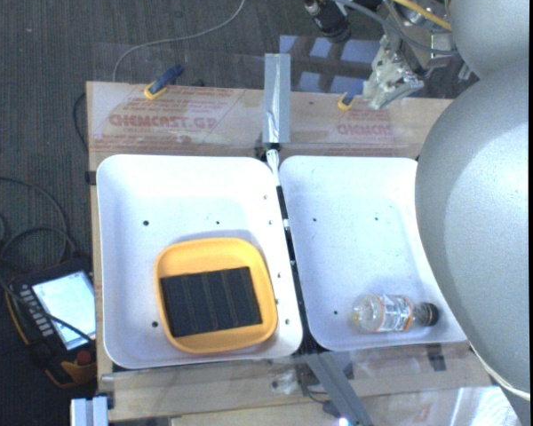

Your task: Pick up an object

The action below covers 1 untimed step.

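A clear plastic bottle (393, 313) with a dark cap lies on its side near the front edge of the right bin (355, 202). A yellow rounded tray-like object (215, 295) with a black ribbed insert rests in the front half of the left bin (142, 193). My gripper (391, 80) hangs beyond the far edge of the right bin, well apart from both objects, and nothing is visible in it. The big grey arm body covers the right side of the right bin.
A grey divider post (276, 96) stands at the back between the bins. Yellow clamps (163, 80) hold the wooden board behind them. A handheld pendant (58, 313) and cables lie on the floor at left.
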Motion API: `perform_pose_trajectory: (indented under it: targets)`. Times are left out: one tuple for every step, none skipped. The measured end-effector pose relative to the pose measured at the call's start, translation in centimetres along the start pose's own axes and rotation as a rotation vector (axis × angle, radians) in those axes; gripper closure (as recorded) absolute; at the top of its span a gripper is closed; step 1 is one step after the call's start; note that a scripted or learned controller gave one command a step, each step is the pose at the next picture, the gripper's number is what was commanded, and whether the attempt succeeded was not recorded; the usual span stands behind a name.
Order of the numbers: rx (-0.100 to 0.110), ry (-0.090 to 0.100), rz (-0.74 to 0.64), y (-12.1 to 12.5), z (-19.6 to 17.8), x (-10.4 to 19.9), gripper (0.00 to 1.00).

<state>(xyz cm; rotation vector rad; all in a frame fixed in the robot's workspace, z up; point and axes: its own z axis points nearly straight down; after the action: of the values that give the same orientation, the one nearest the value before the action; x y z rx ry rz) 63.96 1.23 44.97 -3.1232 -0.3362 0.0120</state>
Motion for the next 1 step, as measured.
perform_pose_trajectory:
  targets:
    - [-0.001, 0.004, -0.032, -7.50, 1.66, 1.84, 1.00]
